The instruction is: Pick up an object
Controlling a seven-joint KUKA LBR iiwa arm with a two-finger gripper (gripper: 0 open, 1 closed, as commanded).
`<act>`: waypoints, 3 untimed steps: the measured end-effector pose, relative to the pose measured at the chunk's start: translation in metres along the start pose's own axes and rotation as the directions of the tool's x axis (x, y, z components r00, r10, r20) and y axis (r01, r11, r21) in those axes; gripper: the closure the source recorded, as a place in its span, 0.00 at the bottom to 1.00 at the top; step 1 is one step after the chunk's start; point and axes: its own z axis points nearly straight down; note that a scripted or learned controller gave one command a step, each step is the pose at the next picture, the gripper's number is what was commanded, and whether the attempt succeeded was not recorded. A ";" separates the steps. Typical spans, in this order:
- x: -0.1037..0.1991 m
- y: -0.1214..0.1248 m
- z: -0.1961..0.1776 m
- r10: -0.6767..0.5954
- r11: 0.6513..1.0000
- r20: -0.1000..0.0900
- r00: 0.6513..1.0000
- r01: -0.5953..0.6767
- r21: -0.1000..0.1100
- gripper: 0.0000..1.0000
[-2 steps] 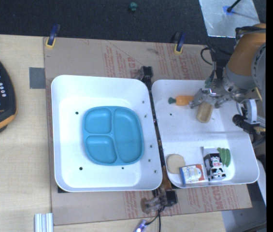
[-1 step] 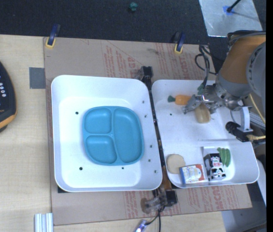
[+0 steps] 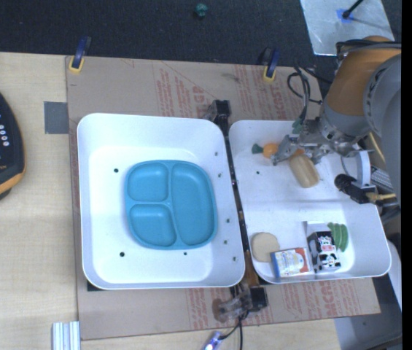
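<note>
I see the gripper (image 3: 302,150) low in the right bin (image 3: 264,195), but I cannot tell its state. A tan bread roll (image 3: 305,171) lies just below it, touching or nearly so; a small orange piece (image 3: 270,150) sits just to its left.
</note>
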 end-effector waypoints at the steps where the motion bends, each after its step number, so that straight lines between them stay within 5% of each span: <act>1: -0.010 -0.130 0.001 0.002 1.000 0.002 1.000 -0.002 -0.009 0.00; 3: -0.019 -0.016 -0.002 0.002 1.000 0.002 1.000 -0.002 -0.013 0.00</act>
